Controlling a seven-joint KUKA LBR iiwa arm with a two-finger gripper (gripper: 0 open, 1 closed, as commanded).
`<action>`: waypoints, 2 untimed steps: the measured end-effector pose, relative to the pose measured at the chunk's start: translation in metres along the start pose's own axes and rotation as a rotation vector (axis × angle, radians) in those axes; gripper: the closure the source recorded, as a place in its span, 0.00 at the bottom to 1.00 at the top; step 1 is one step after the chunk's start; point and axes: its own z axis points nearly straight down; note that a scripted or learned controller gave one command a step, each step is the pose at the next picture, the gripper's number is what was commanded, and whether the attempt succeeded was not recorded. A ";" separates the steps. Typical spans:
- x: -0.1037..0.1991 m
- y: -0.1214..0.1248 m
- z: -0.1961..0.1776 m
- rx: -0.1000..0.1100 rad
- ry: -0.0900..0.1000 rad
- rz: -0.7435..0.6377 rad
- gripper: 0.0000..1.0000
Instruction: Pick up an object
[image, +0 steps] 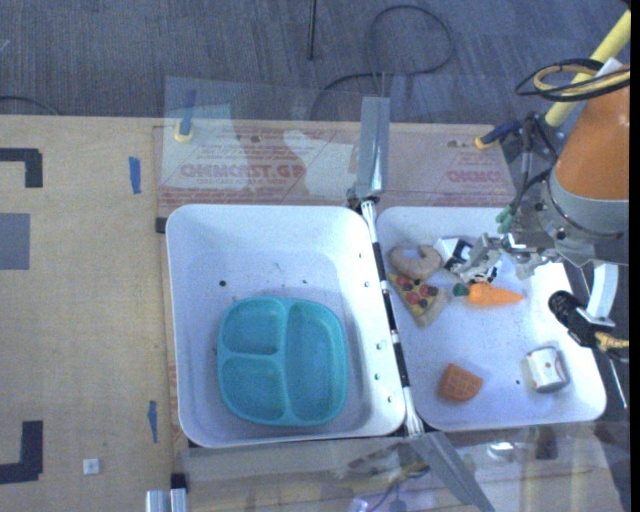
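Several toys are lying in the right bin (585, 405); we are hovering the gripper (487, 258), grip unreadable, needing descent.

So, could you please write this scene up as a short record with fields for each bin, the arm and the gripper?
left bin: holds a teal divided plate
right bin: toy carrot, pizza slice, tan cookie-like piece, orange waffle-like piece, small silver can
arm: over the right bin's far right corner
gripper: low, just beside the carrot; grasp not confirmed
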 end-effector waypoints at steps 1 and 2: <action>-0.067 0.020 0.092 -0.001 -0.001 0.038 0.00; -0.061 0.038 0.151 -0.008 -0.002 -0.087 0.00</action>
